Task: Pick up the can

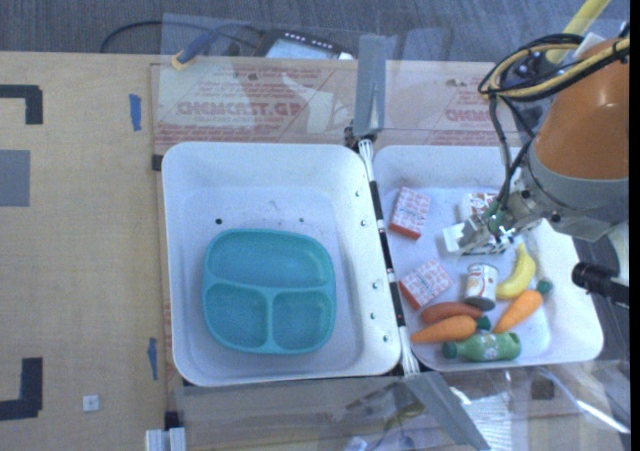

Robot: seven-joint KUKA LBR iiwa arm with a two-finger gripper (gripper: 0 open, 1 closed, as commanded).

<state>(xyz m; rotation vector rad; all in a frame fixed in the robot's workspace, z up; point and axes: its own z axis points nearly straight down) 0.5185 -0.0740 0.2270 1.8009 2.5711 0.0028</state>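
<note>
The jaws (487, 227) of the grey arm with the orange band (585, 139) are hanging low over the right-hand shallow white bin (585, 344), in its upper middle part. Whether they are standing wide or narrow cannot be told; nothing is showing between them.

Just below the jaws, the small cylindrical can with a red-and-white label (481, 282) is standing on the bin floor, apart from them. The curved yellow banana (518, 275) is lying just right of the can, and an orange carrot (519, 310) is slanting beneath the banana. A brownish-red sausage (451, 312) and a second orange carrot (444, 330) are lying below and left of the can, with the green bottle (485, 346) lying on its side beneath them. Two red-and-white patterned boxes are resting further left, one (410, 212) near the upper divider and one (427, 282) lower down.

The left-hand shallow white bin (190, 239) is carrying a teal three-compartment plate (268, 290). Both bins are sitting on the tan worktop (75, 239).
</note>
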